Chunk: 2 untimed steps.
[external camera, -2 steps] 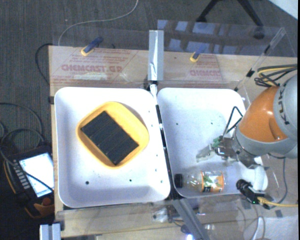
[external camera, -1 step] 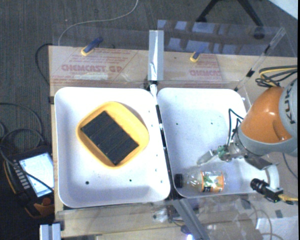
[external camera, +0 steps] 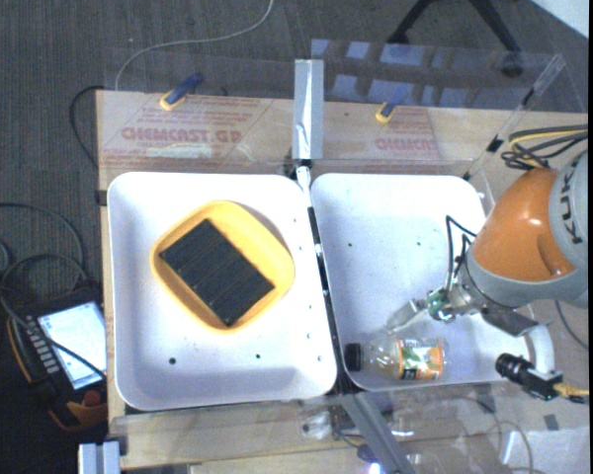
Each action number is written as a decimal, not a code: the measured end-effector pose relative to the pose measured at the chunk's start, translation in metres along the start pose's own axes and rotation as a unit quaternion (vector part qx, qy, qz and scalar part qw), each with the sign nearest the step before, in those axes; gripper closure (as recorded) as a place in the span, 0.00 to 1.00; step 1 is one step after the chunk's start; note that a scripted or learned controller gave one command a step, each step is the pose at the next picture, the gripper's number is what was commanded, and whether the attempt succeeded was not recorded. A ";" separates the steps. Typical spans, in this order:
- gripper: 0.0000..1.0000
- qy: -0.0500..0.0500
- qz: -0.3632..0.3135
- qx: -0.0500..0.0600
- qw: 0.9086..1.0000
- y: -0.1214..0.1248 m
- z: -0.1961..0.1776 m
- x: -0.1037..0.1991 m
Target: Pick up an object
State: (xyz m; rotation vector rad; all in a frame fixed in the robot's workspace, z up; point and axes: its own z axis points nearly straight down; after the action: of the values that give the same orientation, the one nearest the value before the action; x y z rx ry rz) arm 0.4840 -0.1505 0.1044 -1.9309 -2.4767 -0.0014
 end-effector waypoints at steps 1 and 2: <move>0.00 0.000 0.115 0.001 0.993 -0.006 0.009 -0.021; 0.00 -0.001 0.159 0.001 0.987 -0.009 -0.009 -0.036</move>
State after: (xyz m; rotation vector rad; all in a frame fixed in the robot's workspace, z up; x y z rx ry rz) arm 0.4838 -0.1880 0.1135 -2.3007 -2.1373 0.0016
